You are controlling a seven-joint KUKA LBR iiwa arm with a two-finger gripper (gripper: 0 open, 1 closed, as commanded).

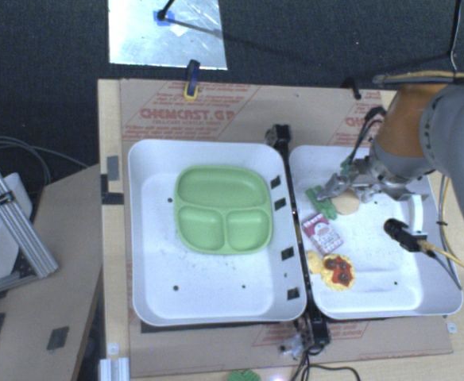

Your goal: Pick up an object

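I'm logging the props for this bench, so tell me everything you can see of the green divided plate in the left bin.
The green divided plate is a pale green tray with rounded corners, plastic by its look and matte. Raised ridges split it into three compartments: one wide one along the far side and two smaller ones side by side nearer the camera. It lies flat and right way up, roughly in the middle of the left bin, resting on the bin's floor. Nothing lies in it or touches it otherwise.

The grey arm with its orange band runs off the right edge. Its two-finger gripper overlaps a small green object, so whether they touch cannot be told. The print on the small red-and-white packet is unreadable.
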